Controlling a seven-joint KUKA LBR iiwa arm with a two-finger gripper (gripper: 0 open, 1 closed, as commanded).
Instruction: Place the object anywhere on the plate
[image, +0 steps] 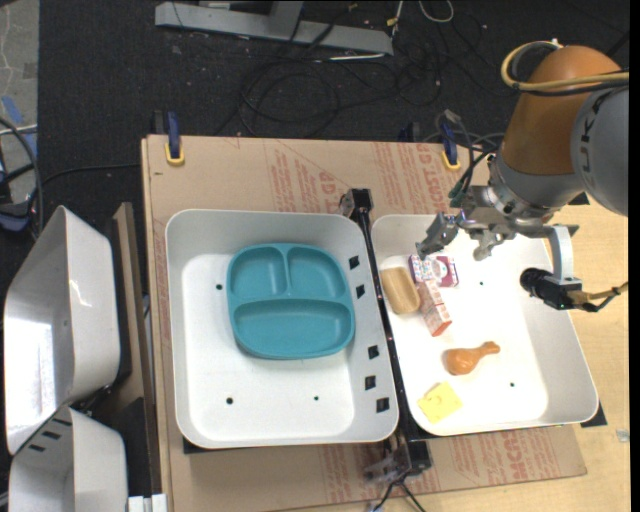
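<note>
Just below the pincer (462, 236), in the right-hand bin (560, 385), lies a small pink and white carton (434, 288). Its long axis runs roughly from the pincer's near finger down and slightly rightward, the white printed end pointing up toward the pincer and the pink end pointing away from it. The carton's upper end sits just beneath the left fingertip, close to it, though whether they touch cannot be told. The pincer's two fingers are spread apart, one to the left and one to the right, with nothing between them.

Touching or just beside the carton, on the side away from the arm, lies a tan bread roll (400, 290), its length running about parallel to the carton. Farther below the pincer, well past the carton's pink end, is an orange chicken drumstick (468, 357) with its thin bone end pointing right and slightly up. Beyond that, near the bin's lower edge, is a flat yellow piece (440, 402) lying at a tilt.

Well to the left of the pincer, across the divide between the bins, the teal plate (291, 301) with three compartments rests in the left-hand bin (200, 400). Both bins sit on the brown tabletop (300, 170). The arm's orange band (560, 90) rises above and right of the pincer.
</note>
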